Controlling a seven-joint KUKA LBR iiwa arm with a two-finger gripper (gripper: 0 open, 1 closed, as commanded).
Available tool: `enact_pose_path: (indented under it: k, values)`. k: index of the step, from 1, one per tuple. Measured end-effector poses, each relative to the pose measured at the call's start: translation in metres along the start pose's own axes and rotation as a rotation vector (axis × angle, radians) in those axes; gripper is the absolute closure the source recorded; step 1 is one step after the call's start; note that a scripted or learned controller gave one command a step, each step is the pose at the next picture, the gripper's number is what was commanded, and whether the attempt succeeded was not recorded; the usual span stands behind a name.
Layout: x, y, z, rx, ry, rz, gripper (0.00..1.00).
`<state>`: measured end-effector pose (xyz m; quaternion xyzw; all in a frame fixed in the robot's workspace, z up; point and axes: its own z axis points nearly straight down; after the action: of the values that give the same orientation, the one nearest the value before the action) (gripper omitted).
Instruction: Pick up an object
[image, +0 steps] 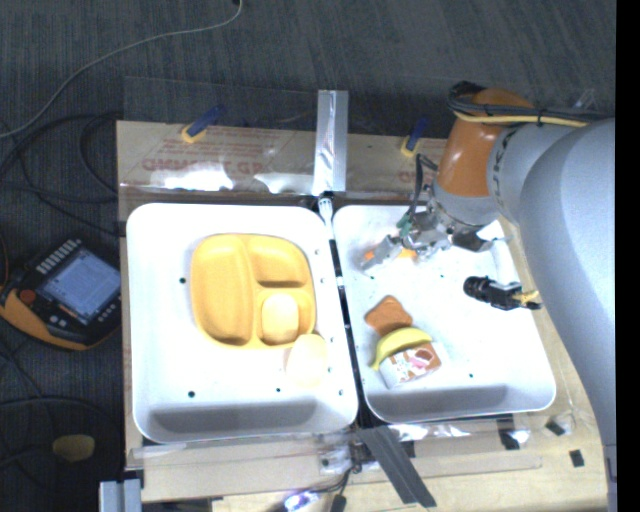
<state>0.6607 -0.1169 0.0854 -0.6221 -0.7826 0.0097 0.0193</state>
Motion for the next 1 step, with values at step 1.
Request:
enact_pose_path:
  k: [1]
  values:
    - [0.066, -0.081, -0.0937, -0.037, -0.02, -0.071, 0.0]
